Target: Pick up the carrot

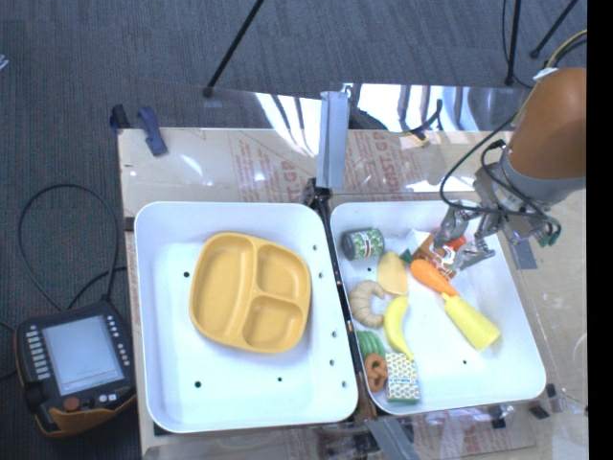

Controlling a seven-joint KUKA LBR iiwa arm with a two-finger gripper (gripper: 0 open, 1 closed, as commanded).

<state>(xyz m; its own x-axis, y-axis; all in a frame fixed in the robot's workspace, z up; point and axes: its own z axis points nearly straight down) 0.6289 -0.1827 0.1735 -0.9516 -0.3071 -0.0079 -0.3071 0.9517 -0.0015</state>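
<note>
The carrot (431,277) lies in the right bin (522,353), touching a yellow bottle (470,321). The end effector (450,254) hovers just above it; its finger state cannot be told. A descent may nudge the carrot against the bottle and miss the grasp.

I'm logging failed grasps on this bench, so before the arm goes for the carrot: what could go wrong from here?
1. The carrot lies tight among other things: a yellow bottle at its lower end and a pale wedge beside it. The pincer might catch or nudge those instead.
2. The carrot lies slanted and looks tapered, so it could slip out as the pincer closes.
</note>
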